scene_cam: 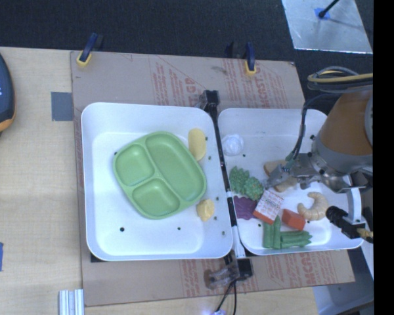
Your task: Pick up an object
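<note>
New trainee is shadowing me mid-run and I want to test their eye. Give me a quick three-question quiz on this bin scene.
1. True or false: the green divided plate lies in the left bin.
2. How many yellow pieces lie beside that plate?
3. Which sits nearest the divider between the bins: A) broccoli, B) shrimp, C) carrot?

Key: 1 true. 2 two: one at the plate's upper right edge, one at its lower right. 3 A.
</note>
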Tool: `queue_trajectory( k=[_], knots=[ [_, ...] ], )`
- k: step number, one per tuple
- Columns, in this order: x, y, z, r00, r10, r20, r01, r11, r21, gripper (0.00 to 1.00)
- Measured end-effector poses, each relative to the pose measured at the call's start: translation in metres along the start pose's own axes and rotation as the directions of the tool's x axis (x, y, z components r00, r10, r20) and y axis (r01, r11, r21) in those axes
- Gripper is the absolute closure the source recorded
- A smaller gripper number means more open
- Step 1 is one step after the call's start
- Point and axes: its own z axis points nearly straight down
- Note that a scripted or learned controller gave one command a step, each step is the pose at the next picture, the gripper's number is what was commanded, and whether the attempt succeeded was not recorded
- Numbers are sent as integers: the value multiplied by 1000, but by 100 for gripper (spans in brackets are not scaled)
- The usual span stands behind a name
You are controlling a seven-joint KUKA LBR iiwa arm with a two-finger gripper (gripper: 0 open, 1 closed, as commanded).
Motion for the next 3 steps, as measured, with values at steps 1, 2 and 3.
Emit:
queue_trajectory(
  k=[1,2,3],
  knots=[
    [11,33,16,1000,-3,4,3,1000,-8,0],
    [8,34,3,1000,-2,6,2,1000,-12,100],
    [8,33,4,1000,-3,6,3,1000,-11,0]
  ],
)
